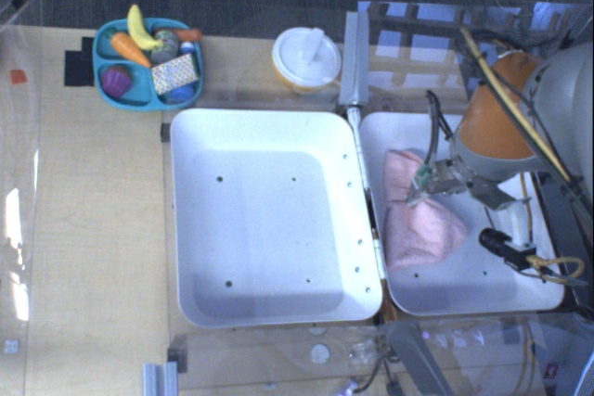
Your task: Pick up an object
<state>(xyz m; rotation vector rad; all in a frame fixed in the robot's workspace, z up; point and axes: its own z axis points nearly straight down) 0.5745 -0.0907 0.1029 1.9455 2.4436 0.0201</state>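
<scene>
A pink cloth (418, 220) lies crumpled in the right white bin (464, 292), against its left wall. My gripper (425, 181) reaches in from the right and sits low over the cloth's upper middle, its tip touching or just above the fabric. The grey arm with its orange band (497, 121) rises behind it to the upper right.
The left white bin (269, 218) lies beside the right one. A blue tray (144, 65) of toy food and a white lidded container (306, 57) rest on the bench at the back. A black cable end (506, 246) hangs over the right bin.
</scene>
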